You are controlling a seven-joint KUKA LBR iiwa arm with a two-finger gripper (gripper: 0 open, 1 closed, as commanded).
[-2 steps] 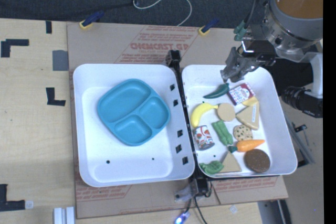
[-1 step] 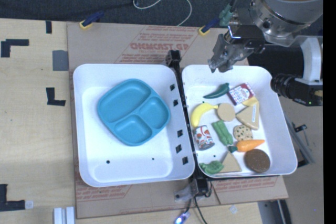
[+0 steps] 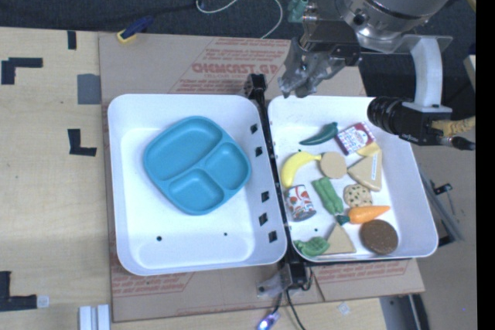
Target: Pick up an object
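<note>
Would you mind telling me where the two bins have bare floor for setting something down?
The left bin has bare floor along its near edge, below the blue divided plate, and a strip at its far edge. The right bin has one bare patch, its far-left corner between the gripper and green pepper. From banana to carrot it is crowded.

Two white bins are seen: the left bin [image 3: 128,166] and the right bin [image 3: 410,189]. One blue divided tray [image 3: 196,165] is held in the left bin. About a dozen toy food pieces are counted in the right bin, among them one banana [image 3: 297,164], one carrot [image 3: 366,214] and one brown round piece [image 3: 380,236].
</note>
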